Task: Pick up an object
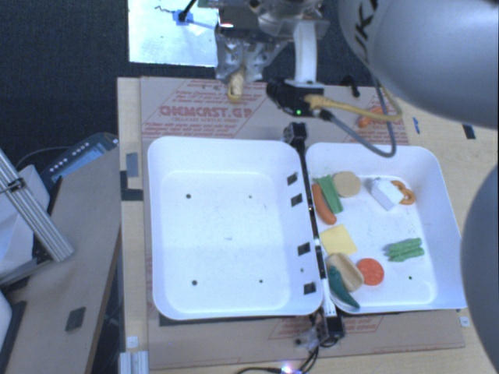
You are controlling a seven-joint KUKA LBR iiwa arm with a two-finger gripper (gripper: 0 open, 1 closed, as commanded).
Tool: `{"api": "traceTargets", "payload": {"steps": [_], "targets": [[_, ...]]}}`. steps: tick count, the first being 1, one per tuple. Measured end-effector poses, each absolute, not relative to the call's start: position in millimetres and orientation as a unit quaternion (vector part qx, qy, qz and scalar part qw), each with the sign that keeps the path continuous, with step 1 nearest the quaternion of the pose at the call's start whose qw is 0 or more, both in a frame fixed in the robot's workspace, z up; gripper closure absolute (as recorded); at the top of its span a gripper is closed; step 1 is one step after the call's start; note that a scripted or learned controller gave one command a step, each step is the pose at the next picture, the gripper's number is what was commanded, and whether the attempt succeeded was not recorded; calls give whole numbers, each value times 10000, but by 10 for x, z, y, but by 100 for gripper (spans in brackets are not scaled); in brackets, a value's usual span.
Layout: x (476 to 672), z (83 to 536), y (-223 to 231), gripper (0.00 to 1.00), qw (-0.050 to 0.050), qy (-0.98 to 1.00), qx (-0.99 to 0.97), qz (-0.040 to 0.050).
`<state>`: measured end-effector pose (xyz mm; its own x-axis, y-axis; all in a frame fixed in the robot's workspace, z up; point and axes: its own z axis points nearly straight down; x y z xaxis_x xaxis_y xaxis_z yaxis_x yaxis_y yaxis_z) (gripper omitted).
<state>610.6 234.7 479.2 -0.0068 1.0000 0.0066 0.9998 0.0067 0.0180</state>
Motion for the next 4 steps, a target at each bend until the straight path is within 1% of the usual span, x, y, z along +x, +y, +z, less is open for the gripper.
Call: {"api": "traceTargets", "payload": {"steps": [1, 2, 3, 4], "targets": [[6567, 4797, 2334, 100, 13, 7076, 7066, 17], [6147, 5395, 2345, 100, 10, 7098, 7044, 35], [5039, 5370, 2352, 100, -12, 7104, 7038, 17], [5207, 5349, 2340, 100, 4, 7075, 7067, 10]]}}
